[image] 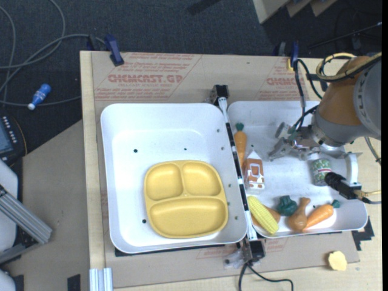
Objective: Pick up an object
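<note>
My gripper (277,143) hangs over the middle of the right bin (267,115), with its two metal fingers spread and nothing between them. Left of it, along the bin's left wall, lies a small carrot (240,142), and below that a white and orange milk carton (254,172). A corn cob (262,214), a green toy vegetable (286,206), a brown drumstick (297,219) and a second carrot (320,214) lie along the bin's front edge. A green and white can (321,170) stands just below the wrist.
The left bin (121,138) holds a yellow divided plate (184,197). A black clamp bar (233,162) runs between the bins. The grey and orange arm (348,105) covers the right bin's far right. A yellow scrap (337,260) lies on the bench at front right.
</note>
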Controlling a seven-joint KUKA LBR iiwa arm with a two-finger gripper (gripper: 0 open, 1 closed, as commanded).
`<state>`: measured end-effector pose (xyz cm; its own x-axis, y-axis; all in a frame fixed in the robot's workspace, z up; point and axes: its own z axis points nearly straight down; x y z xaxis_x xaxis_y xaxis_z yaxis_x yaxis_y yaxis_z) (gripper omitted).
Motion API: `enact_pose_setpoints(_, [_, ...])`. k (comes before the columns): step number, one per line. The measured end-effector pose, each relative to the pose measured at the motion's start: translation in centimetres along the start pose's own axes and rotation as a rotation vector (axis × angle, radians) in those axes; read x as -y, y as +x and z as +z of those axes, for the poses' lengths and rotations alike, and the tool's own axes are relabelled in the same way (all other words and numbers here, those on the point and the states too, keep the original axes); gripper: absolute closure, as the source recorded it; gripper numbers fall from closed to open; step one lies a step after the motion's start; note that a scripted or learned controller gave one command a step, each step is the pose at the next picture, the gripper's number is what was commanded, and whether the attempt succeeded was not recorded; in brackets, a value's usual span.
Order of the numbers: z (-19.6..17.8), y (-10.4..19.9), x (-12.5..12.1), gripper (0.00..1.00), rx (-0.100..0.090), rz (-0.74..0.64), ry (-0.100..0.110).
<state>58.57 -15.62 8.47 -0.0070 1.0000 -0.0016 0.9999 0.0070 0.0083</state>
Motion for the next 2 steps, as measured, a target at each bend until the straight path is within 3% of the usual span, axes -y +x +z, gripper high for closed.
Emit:
enact_pose_setpoints(1, [0.0, -3.7, -4.2, 0.0, 0.002, 0.005, 0.002])
enact_pose_setpoints(2, [0.0, -0.2, -8.3, 0.0, 0.0, 0.002, 0.002])
